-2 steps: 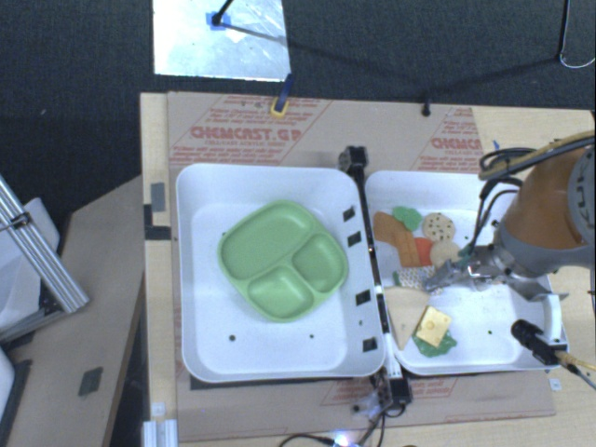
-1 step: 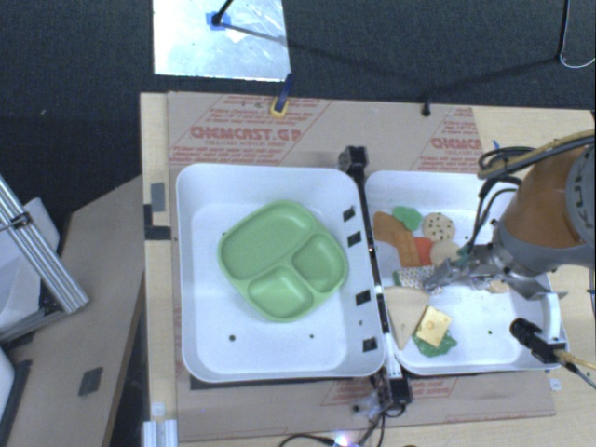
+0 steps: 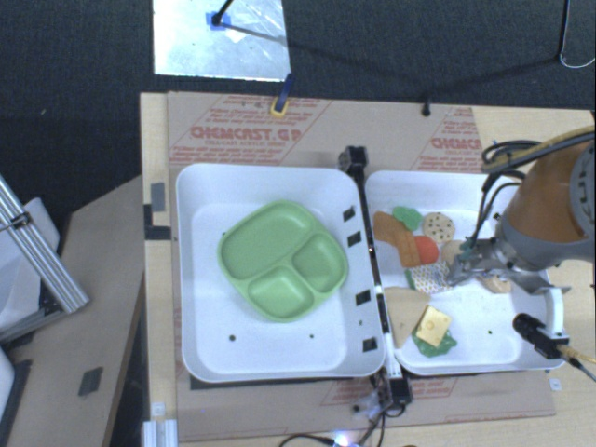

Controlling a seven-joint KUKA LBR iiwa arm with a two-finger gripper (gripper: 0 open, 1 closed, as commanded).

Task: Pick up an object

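Gripper: the gripper (image 3: 463, 266) sits low in the right bin (image 3: 484, 347), among the toy food — whether it grasps anything I cannot tell.
Nearest object: a speckled grater-like piece (image 3: 427, 278), just beside the gripper, touching the orange carrot shape (image 3: 398, 238).
Handling: likely light, stiff plastic, a bit slippery — best pinched across its narrow sides.
Others: round cookie (image 3: 437, 224), red piece (image 3: 426, 248), yellow wedge (image 3: 433, 325) on a green leaf (image 3: 440, 345).
Left bin: holds a green divided plate (image 3: 283, 260).

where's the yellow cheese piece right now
The yellow cheese piece lies in the right bin, toward its near-left corner, resting on a green leafy item, below the cluster of toy foods and left of the gripper.
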